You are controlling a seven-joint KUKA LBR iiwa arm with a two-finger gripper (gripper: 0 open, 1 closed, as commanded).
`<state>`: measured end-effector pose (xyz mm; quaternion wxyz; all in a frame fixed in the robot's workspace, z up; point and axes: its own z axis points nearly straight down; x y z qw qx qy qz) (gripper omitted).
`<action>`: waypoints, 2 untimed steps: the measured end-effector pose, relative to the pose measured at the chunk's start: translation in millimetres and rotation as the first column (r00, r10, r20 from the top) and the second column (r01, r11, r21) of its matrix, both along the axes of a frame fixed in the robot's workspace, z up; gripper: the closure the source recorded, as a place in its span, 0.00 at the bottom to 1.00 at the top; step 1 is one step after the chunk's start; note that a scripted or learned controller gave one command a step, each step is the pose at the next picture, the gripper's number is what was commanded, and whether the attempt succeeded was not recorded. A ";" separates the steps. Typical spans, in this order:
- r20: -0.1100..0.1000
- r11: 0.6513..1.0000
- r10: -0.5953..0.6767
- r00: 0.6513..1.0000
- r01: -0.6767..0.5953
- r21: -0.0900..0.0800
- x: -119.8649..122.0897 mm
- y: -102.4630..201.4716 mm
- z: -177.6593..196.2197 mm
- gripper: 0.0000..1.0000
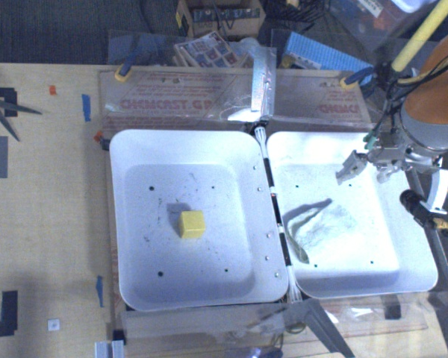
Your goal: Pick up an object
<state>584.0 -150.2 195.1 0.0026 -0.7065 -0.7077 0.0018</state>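
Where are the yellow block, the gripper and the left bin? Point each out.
yellow block [193,224], camera view, on its top face.
gripper [366,168], camera view, between its fingertips.
left bin [134,151], camera view, on its upper-left rim.

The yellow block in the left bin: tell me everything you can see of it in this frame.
The yellow block is a small cube-like piece, plain bright yellow, matte, possibly foam or wood. It rests on the floor of the left bin, a little below the middle, turned slightly askew to the bin's walls, with a faint shadow at its upper left. Nothing but the bin floor touches it. The tool is far off, above the right bin.
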 end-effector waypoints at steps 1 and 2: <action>0.007 0.732 -0.681 0.732 0.681 -0.001 26.0 10.4 -108.9 0.00; 0.006 0.735 -0.678 0.735 0.678 -0.002 27.6 11.7 -101.0 1.00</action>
